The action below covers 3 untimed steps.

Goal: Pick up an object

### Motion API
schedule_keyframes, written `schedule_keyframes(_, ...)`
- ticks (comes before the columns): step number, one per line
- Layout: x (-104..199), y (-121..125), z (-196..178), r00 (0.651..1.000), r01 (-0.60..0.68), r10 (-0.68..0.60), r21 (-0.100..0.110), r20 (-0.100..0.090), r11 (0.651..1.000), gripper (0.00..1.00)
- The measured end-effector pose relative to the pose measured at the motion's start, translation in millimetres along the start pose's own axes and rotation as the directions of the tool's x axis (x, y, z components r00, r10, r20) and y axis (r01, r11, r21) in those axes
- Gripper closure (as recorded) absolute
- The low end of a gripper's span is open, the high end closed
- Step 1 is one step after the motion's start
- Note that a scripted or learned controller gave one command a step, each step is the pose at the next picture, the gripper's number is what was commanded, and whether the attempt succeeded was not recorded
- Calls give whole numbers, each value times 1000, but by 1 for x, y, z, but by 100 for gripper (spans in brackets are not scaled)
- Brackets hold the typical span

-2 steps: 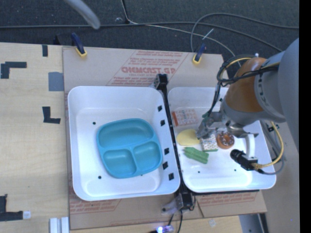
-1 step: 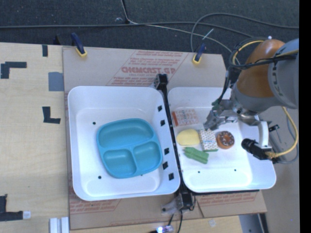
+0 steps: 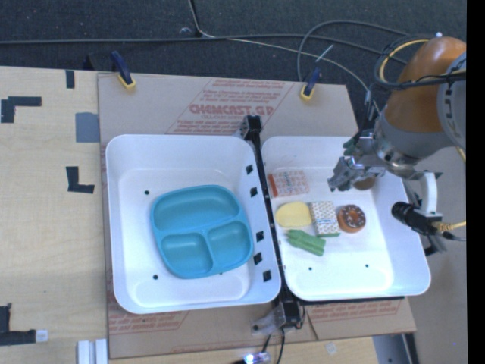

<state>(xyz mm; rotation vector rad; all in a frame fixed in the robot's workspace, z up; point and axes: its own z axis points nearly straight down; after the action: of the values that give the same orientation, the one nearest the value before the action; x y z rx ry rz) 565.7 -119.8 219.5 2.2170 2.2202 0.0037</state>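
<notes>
The right bin (image 3: 379, 275) holds several small items: a red-and-white packet (image 3: 289, 182), a yellow piece (image 3: 293, 214), a patterned box (image 3: 325, 218), a brown donut (image 3: 352, 218) and a green pea pod (image 3: 306, 242). My gripper (image 3: 345, 174) hangs over the upper right part of this bin, above and just right of the patterned box, near the donut. Nothing shows between its fingers.
The left bin (image 3: 129, 279) holds a blue divided plate (image 3: 201, 230). A black divider (image 3: 261, 203) separates the two bins. Two clamps (image 3: 123, 73) (image 3: 309, 88) pin the cardboard at the back. Cables loop behind the arm.
</notes>
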Motion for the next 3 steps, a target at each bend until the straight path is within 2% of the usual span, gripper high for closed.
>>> schedule_keyframes(1,2,8,-61,1000,0,0,-1,0,1000,100)
schedule_keyframes(2,2,8,-79,1000,-1,1,4,-1,1000,100)
schedule_keyframes(3,59,-4,-59,1000,4,-4,7,-2,1000,100)
